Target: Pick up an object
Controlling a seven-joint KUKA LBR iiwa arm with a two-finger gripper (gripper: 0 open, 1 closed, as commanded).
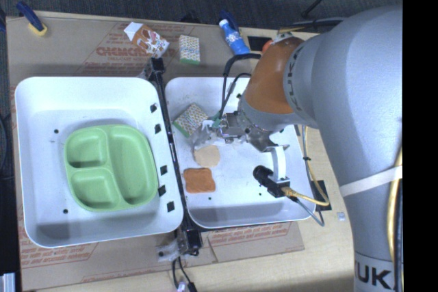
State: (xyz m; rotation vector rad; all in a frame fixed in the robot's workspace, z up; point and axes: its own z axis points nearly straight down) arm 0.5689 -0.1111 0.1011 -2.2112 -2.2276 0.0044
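In the camera view the arm point(321, 85) reaches into the right bin point(236, 215), and its gripper point(205, 135) hangs low just above the pale round cookie-like piece point(207, 156). Whether the gripper is parted or closed cannot be told at this slant; nothing is seen caught in it. Taking that pale piece as landmark: an orange-brown square piece point(199, 180) lies just below it, a small green-patterned packet point(189, 118) lies just above and left, touching or nearly touching the gripper. The left bin point(27, 147) holds a green divided tray point(109, 165).

This looks like the descent-to-grasp step. Next, the gripper needs to settle squarely over one piece, close, then lift.
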